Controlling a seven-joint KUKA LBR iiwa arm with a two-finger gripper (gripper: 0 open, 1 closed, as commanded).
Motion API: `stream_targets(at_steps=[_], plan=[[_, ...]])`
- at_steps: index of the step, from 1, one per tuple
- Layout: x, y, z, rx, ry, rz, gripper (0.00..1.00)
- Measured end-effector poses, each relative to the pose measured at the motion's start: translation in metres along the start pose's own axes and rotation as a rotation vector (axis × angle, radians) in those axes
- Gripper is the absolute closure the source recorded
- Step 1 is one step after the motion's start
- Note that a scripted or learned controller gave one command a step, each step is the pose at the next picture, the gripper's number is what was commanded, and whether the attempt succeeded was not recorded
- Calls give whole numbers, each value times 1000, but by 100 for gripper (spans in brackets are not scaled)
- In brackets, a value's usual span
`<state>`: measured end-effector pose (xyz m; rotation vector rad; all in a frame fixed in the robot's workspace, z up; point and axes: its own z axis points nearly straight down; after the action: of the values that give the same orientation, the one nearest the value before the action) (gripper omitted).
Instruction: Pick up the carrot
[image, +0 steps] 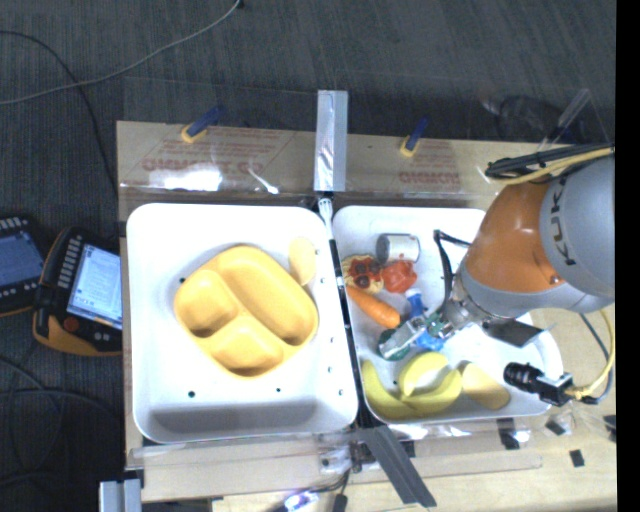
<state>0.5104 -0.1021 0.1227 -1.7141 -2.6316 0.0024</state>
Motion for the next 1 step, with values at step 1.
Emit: stream_targets(at_steps=[1], plan=[[-28,44,23,-20,-25,-210,0]])
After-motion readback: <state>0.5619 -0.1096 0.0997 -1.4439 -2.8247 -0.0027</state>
